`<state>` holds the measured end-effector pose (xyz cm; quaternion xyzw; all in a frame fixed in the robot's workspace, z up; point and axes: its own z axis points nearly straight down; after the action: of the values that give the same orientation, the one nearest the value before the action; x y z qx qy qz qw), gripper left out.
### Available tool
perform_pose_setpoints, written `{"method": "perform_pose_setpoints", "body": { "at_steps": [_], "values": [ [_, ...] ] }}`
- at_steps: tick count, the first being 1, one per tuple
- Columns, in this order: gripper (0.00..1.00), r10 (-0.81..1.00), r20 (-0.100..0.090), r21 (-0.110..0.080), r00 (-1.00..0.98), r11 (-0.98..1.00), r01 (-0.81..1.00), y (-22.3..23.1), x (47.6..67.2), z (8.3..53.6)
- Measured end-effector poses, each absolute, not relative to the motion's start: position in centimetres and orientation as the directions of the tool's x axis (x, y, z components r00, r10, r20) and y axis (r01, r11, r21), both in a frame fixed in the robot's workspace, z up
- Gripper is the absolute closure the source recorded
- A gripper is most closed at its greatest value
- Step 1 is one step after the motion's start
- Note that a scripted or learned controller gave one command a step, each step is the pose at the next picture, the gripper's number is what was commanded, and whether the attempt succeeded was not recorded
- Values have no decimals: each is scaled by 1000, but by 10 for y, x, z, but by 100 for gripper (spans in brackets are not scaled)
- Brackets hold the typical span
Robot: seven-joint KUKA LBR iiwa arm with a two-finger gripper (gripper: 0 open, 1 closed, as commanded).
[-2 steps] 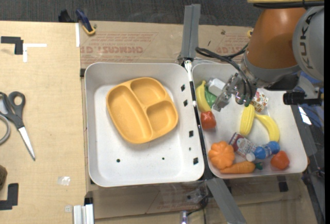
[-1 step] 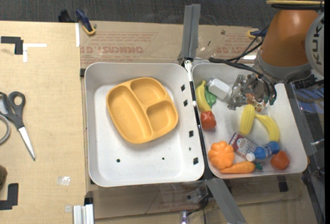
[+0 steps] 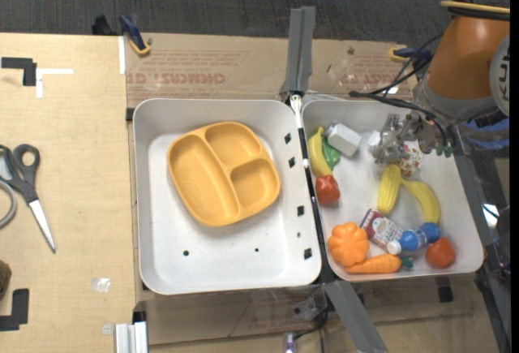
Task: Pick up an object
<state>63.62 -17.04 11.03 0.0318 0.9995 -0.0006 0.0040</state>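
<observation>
Camera view: end effector low in the right bin, above the corn cob; can't tell if it grips anything. Banana, pumpkin, carrot lie nearby. Yellow divided plate sits in left bin

arm: showing broad glossy orange band, grey casing beside it | wrist: carrying dark cables | two-finger gripper: looking metallic grey

Red print on the cardboard sheet behind the bins appears upside down, illegible.
</observation>
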Motion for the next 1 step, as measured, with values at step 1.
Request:
{"method": "perform_pose_setpoints", "body": {
  "at_steps": [1],
  "values": [
    [100, 50, -1, 1, -999, 999, 50, -120, 502, 92]
  ]
}}
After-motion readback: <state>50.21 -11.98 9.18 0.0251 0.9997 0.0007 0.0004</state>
